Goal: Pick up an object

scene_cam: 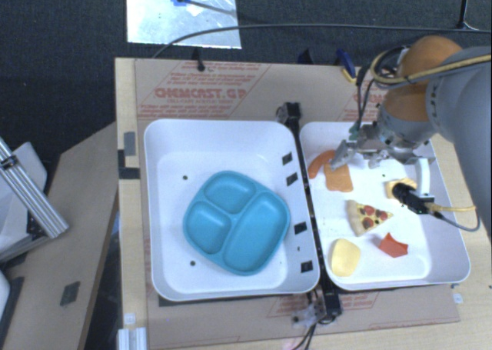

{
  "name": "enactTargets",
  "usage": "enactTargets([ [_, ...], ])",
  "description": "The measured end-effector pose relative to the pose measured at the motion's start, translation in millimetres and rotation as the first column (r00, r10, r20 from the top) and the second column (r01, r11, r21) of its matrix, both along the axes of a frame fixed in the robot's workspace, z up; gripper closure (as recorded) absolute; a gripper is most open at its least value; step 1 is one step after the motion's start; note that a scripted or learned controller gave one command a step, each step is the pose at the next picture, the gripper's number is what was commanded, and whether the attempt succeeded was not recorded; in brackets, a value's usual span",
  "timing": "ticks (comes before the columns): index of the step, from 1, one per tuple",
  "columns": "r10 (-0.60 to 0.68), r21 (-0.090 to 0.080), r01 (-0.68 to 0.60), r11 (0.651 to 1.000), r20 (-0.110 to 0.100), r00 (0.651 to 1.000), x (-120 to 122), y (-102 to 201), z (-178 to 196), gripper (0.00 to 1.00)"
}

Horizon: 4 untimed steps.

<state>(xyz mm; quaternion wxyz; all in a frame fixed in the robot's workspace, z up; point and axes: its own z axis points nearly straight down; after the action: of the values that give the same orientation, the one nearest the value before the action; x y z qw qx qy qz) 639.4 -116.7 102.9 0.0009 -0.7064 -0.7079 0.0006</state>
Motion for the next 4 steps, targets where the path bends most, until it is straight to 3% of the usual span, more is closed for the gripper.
enactTargets([
  [1,0.001,-0.002,-0.001,1.0,0.007,1.0,2.0,-0.5,13.7,1.0],
  [3,-0.002,-0.003,0.002,1.0,0.011,1.0,0.4,-15.5,138.1,1.0],
  [4,0.002,-0.001,-0.002,1.0,0.007,1.0,1.5,-15.6,157.9,1.0],
])
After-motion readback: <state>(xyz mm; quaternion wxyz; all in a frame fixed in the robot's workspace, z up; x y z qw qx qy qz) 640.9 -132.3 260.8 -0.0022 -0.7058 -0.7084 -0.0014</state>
